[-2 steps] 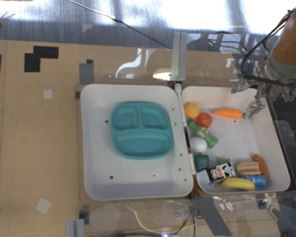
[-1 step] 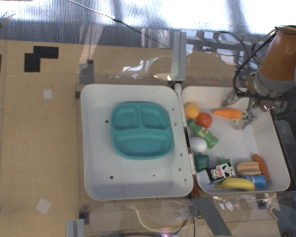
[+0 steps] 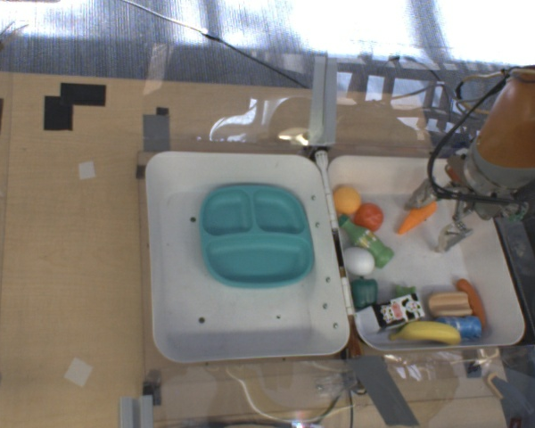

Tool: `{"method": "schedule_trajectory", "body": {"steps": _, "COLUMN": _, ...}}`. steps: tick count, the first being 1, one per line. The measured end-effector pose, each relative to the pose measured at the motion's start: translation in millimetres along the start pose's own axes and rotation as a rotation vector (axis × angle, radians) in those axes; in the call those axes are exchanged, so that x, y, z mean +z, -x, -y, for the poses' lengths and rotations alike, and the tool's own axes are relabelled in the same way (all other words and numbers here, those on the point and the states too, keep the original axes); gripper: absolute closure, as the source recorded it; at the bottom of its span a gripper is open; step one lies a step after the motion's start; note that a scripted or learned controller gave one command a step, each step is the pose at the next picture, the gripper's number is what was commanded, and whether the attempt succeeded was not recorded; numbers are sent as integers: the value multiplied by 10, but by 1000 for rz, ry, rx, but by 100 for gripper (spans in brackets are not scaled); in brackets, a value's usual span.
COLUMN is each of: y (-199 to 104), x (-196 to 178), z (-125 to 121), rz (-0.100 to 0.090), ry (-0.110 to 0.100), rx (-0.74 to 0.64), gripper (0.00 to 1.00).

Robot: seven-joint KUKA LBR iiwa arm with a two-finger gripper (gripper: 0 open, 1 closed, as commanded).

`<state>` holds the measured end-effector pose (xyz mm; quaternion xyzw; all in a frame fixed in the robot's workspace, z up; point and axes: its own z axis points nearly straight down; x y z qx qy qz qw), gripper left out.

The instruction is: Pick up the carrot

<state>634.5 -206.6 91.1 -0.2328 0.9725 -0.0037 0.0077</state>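
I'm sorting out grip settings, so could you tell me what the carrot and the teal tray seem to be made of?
The carrot looks like moulded plastic toy food: uniform orange, smooth, fairly matte. The teal tray also looks like plastic, probably rigid: one even colour, rounded moulded compartments, soft sheen. Neither can be confirmed by look alone.

Bright daylight pours in from 12 o'clock, blowing out the top strip to near white, strongest toward 1 o'clock. Glare streaks and curved reflections sit on a clear sheet near centre-top and along 6 o'clock. Left bin [image 3: 174, 328] shows soft grey shading at its lower rim. Short, faint shadows under items. Overall slightly soft, low resolution; arm [image 3: 517, 123] at 3 o'clock mildly blurred.
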Motion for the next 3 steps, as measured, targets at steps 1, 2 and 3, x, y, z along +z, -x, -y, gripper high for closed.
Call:
{"method": "schedule_trajectory", "body": {"steps": 1, "y": -333, "x": 10, "z": -159, "rz": -2, "ry": 2, "rx": -191, "gripper": 0}}
{"method": "schedule_trajectory", "body": {"steps": 2, "y": -103, "x": 13, "z": -296, "rz": 0, "ry": 2, "rx": 14, "gripper": 0}}
{"method": "schedule_trajectory", "body": {"steps": 3, "y": -65, "x": -129, "z": -287, "rz": 8, "ry": -3, "rx": 9, "gripper": 100}}
